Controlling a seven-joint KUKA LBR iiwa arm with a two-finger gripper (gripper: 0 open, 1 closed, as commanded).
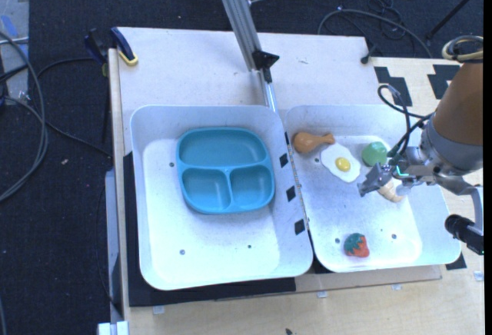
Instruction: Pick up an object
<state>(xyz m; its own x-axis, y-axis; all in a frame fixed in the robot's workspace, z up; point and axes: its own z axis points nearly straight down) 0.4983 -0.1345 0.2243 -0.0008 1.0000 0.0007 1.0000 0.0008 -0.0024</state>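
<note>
Camera view: the two-finger gripper [382, 185] hangs low in the right white bin [430, 249], just right of the flat fried-egg toy [340, 164]. A small beige piece [390, 193] lies touching below it. Finger state: cannot tell.

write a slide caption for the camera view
Pincer low in the right bin among toy foods; blue tray in the left bin.

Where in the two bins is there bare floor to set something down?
Left bin: a wide strip in front of the blue tray. Right bin: open floor between the fried egg and the strawberry. The back right is crowded: drumstick, egg, green ball, tool.
</note>
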